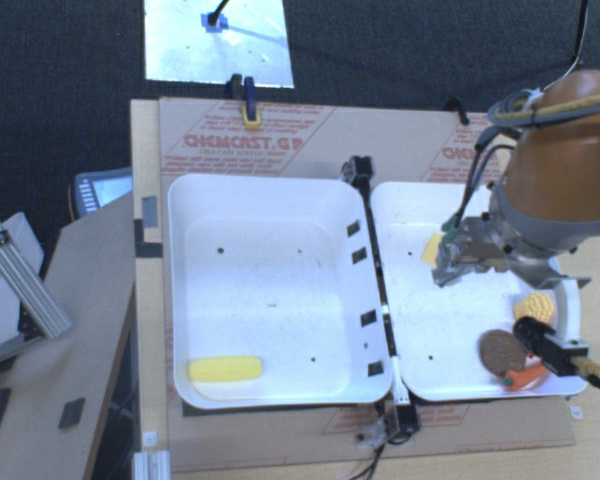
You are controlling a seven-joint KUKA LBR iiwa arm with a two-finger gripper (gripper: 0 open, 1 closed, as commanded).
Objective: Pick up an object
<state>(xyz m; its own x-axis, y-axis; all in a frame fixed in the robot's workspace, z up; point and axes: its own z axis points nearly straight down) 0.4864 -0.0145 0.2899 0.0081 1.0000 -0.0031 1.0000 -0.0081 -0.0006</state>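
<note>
My gripper (448,271) hangs low over the upper middle of the right bin (420,308), under the grey and orange arm. A small pale yellow piece (433,247) shows right beside the gripper on its left; I cannot tell whether it is touching. A yellow corn-like object (538,308) lies at the right wall of that bin. A brown round disc (500,351) and an orange carrot-like piece (525,377) rest in the near right corner. In the left bin (280,218), a yellow oblong object (225,369) lies at the near left corner.
A black divider with clips (370,268) runs between the two bins. Both stand on a cardboard sheet (270,138) held by a yellow clamp (250,113) at the back. A grey table edge and metal rail (20,278) lie to the left.
</note>
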